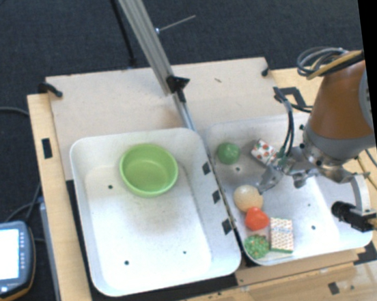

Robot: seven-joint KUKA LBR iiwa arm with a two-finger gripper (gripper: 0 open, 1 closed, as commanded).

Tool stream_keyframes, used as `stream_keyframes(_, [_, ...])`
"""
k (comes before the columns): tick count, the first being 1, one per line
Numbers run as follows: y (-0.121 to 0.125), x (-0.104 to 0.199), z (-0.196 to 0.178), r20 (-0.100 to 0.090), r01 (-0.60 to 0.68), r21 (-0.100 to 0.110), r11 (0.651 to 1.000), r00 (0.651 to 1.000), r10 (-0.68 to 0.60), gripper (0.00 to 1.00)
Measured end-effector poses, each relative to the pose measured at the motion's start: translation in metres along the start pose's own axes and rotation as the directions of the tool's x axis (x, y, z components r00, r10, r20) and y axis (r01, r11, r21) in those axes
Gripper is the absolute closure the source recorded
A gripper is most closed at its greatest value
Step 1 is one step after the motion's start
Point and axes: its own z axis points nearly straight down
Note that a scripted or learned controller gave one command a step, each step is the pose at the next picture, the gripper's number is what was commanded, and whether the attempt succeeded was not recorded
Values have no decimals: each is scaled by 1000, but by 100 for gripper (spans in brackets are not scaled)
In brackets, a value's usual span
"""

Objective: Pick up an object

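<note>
**Arm low over the right bin, gripper near the cream ball**

The grey arm (339,116) with its orange band reaches in from the right and bends down over the right bin (321,215). Its gripper (269,178) points toward the left, low over the bin's middle; whether it is released or clenched cannot be told from this slanted view, and nothing is visibly caught in it.

Just left of and below the gripper tip lies a cream ball (247,196), round, with no long axis to speak of. Touching it below is an orange-red ball (256,219). Beside that, a patterned box (281,234) lies flat, its long axis running roughly up and down the view, tilted slightly. A speckled green ball (257,245) sits at the bin's near left corner, against the box. A plain green ball (228,152) rests near the bin's far left side, and a small red-and-white patterned block (263,150) lies just beside it, tilted, above the gripper.

The left bin (120,258) holds a green bowl (149,169), upright, in its far half.
</note>
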Motion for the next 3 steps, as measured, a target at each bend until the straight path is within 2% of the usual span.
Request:
stream_keyframes(1, [0,0,0,0,-2,-1,1000,1000,2,0])
stream_keyframes(2, [-4,-8,60,1,-3,7,1000,1000,3,0])
stream_keyframes(3, [-4,-9,103,2,-3,3,1000,1000,3,0])
